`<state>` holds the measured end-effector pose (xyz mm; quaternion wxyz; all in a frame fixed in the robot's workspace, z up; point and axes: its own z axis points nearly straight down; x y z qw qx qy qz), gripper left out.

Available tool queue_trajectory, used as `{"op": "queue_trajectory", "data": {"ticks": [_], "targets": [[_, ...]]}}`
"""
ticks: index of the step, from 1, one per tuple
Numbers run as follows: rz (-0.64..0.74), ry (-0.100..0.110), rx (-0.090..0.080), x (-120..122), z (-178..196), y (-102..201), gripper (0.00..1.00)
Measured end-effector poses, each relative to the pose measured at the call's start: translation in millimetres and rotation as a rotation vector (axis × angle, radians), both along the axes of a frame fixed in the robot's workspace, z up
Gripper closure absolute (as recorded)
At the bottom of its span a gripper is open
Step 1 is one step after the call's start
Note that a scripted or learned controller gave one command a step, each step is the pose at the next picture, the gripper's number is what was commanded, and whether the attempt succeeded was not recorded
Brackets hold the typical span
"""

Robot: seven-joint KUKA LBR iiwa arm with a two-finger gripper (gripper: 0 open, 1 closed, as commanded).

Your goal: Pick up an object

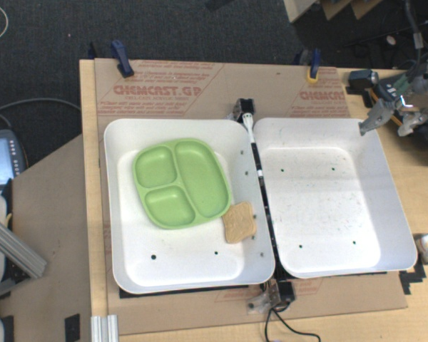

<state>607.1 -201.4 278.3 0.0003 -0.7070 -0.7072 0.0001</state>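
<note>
Camera view. Left bin (pixel 121 262): green divided plate (pixel 182 184); tan sponge-like block (pixel 239 223) touching the plate's lower right corner. Right bin (pixel 385 212): bare white floor with specks. Gripper (pixel 374 122): at the right bin's far right corner, well apart from both items; its state cannot be told. Task status: nothing lifted; approach and grasp remain. Table (pixel 200 84): brown sheet printed "CHEMCAST GP".

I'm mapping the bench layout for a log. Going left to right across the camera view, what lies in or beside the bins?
Green divided plastic plate → tan square sponge-like piece → right-hand shallow white bin → robot gripper at its far right corner.
</note>
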Motion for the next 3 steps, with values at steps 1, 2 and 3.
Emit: {"op": "queue_trajectory", "data": {"ticks": [1, 2, 3], "targets": [[0.002, -0.019, -0.009, 53.9, 121.8, -23.2, 0.00], [0.001, -0.021, -0.009, 22.8, 269.6, -22.2, 0.00], [0.002, -0.009, -0.007, 24.8, 269.4, -21.6, 1.00]]}}
